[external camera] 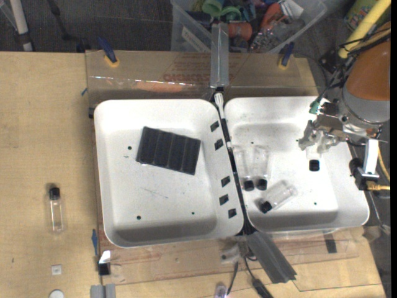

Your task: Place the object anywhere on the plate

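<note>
Gripper (321,135) hangs over the right bin (347,210), can't tell its grip state; clear vials (255,166) below are hard to make out.

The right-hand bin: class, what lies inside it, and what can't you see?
Inside the right bin lie three clear vials with black caps, two side by side and one apart. The tool hangs over the bin's far right, covering the floor beneath it.

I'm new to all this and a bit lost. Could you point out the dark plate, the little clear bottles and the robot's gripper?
Dark plate (169,150), camera view: middle of its ribbed top.
Clear bottles (255,166), camera view: body of one standing bottle.
Gripper (315,140), camera view: at its fingertips.
</note>
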Tool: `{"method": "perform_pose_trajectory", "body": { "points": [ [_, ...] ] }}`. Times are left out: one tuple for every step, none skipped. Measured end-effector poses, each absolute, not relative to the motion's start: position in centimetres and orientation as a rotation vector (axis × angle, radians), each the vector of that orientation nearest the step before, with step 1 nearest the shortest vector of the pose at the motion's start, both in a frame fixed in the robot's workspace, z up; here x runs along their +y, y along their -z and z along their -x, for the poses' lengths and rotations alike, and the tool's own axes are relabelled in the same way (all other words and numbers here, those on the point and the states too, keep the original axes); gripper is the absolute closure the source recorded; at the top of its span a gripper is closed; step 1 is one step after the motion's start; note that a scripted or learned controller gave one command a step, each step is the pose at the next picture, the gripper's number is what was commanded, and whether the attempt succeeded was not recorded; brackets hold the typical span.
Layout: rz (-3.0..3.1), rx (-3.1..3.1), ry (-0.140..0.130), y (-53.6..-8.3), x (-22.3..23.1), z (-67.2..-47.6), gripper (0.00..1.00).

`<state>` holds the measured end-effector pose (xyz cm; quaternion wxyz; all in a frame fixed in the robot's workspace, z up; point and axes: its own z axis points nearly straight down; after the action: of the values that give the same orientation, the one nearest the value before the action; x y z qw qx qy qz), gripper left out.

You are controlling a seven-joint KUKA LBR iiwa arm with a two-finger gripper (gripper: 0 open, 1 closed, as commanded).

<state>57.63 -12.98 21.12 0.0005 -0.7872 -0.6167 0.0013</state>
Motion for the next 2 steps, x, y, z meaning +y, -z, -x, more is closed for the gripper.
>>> {"method": "perform_pose_trajectory", "body": {
  "points": [
    [2.825, -1.368, -0.006, -10.9, -12.7, -61.5, 1.0],
    [3.037, -0.829, 0.008, -9.0, -10.4, -64.2, 1.0]
  ]
}}
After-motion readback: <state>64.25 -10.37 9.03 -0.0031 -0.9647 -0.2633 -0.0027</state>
